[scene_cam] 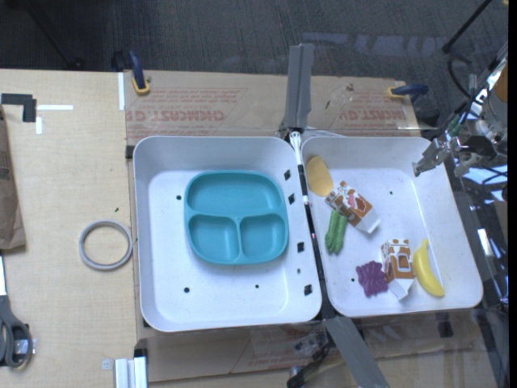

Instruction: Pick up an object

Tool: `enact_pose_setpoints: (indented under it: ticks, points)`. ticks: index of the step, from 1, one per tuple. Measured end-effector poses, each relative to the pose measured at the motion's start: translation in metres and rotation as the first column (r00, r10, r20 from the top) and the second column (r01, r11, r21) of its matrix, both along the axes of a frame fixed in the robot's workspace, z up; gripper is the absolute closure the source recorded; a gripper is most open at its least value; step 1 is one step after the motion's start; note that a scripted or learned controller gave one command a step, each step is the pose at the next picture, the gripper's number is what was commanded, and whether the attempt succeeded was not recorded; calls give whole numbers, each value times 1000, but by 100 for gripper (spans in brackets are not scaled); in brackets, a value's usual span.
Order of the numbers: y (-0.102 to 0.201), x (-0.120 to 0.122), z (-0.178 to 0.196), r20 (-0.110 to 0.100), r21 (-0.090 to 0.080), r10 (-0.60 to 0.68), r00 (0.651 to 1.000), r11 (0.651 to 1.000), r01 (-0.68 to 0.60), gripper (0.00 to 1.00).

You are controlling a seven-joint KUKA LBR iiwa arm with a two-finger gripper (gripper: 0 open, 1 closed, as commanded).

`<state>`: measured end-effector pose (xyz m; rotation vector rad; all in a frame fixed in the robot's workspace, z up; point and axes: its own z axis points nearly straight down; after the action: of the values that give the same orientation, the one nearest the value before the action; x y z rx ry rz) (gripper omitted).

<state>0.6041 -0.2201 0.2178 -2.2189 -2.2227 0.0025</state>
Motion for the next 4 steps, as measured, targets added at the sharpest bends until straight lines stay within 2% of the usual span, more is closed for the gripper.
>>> enact_pose_setpoints:
  ticks: [1,2,3,4]
  points:
    - [44,51,-5,0,-2,-269,963,963,269,0]
    - [94,13,-115,-3,-1,-331,944,944,331,0]
    - [149,43,-26,1,-1,-109,994,994,109,0]
    - [126,-1,-124,5,0,-38,999,999,38,0]
